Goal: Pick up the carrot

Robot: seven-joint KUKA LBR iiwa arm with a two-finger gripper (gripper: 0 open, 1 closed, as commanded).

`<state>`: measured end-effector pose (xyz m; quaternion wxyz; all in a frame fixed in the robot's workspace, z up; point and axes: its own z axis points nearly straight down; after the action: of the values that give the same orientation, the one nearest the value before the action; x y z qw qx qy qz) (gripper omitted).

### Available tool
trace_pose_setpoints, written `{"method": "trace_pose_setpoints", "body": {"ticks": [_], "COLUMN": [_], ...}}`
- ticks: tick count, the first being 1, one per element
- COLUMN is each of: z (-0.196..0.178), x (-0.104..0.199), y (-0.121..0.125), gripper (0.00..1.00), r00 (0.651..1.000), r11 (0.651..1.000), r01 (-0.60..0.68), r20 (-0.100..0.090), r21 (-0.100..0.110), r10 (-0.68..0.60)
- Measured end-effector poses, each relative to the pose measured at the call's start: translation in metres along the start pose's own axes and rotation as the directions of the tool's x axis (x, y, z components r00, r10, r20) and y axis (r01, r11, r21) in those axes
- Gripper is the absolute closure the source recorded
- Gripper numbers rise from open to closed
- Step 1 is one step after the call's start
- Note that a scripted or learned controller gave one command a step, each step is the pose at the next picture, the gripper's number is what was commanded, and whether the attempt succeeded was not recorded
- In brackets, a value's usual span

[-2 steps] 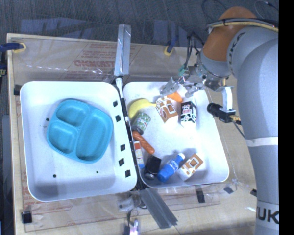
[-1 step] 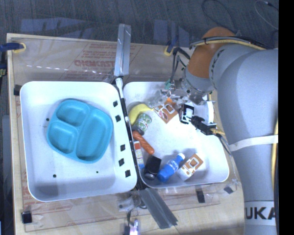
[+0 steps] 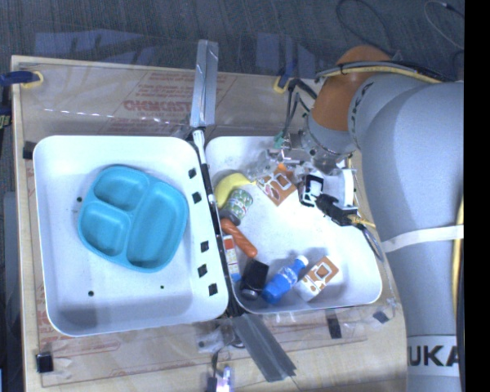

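Observation:
The carrot [image 3: 240, 240] is a small orange stick lying against the left wall of the right bin [image 3: 367, 278], just below a green-labelled can [image 3: 238, 207]. My gripper [image 3: 300, 174] hangs over the bin's upper right part, beside an orange-and-white packet [image 3: 278, 184]. It is well to the upper right of the carrot and apart from it. Nothing from the bin shows in the gripper.
A yellow fruit [image 3: 231, 186] sits above the can. A black object [image 3: 254, 274], a blue bottle [image 3: 284, 278] and a second orange-and-white packet [image 3: 320, 274] lie along the bin's near edge. The left bin [image 3: 57, 300] holds a blue divided plate [image 3: 135, 216].

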<state>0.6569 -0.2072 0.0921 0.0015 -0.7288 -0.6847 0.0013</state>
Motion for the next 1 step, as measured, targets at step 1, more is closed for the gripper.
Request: {"method": "trace_pose_setpoints", "body": {"ticks": [1], "z": [-0.0109], "x": [0.0020], "y": [0.0008], "gripper": [1.00], "r00": [1.000], "r11": [1.000], "r01": [0.006], "r20": [-0.001], "r21": [0.001], "r10": [-0.006]}}
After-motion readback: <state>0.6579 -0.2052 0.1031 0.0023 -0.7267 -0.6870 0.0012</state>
